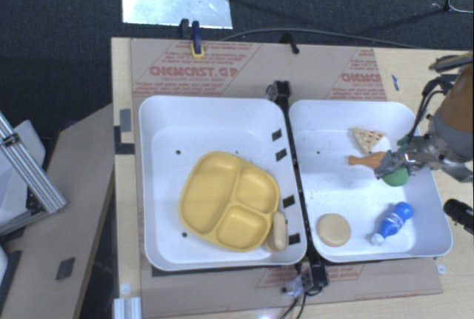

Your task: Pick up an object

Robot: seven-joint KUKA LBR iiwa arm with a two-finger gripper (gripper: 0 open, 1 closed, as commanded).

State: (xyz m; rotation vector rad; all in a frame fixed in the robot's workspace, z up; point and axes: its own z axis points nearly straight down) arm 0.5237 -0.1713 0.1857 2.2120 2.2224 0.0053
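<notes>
My gripper [390,166] hangs low over the right side of the right bin [326,125], reaching in from the right. A green round object [398,177] lies directly beneath its tip and is partly hidden by it. An orange stick-shaped piece [365,159] lies just left of the tip. A pizza-slice toy [368,138] sits behind that. Toward the front of the same bin lie a blue bottle [392,221] and a tan round disc [333,229].
The left bin [170,125] holds a yellow divided plate [229,200] with a small tan roll [278,230] at its right edge. A black divider with clips [289,162] runs between the bins. A grey metal rail [26,169] stands at the far left.
</notes>
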